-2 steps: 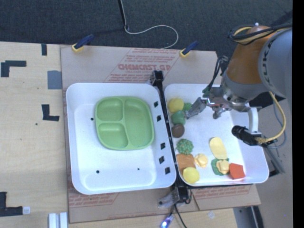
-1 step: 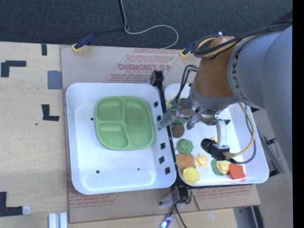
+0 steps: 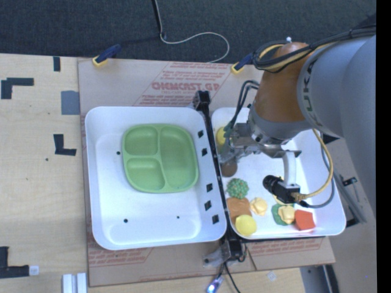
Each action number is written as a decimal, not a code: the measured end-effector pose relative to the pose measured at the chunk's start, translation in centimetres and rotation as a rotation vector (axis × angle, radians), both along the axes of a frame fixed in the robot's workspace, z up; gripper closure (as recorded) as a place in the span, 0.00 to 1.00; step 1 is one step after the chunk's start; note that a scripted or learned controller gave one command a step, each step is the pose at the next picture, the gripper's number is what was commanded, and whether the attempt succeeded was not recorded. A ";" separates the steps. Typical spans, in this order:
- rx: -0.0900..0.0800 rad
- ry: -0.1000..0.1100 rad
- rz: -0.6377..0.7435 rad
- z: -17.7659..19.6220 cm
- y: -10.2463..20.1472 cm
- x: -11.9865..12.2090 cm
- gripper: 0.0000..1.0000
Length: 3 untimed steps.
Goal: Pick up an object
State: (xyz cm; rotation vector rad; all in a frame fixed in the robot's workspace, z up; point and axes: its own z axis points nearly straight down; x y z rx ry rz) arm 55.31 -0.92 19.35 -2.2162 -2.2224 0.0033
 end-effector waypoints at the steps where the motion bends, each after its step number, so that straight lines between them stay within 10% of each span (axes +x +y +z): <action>1: -0.002 -0.009 -0.004 6.5 -2.8 0.0 1.00; 2: 0.000 -0.006 0.002 7.8 0.1 3.6 1.00; 3: -0.007 -0.003 -0.012 6.2 -12.6 6.8 1.00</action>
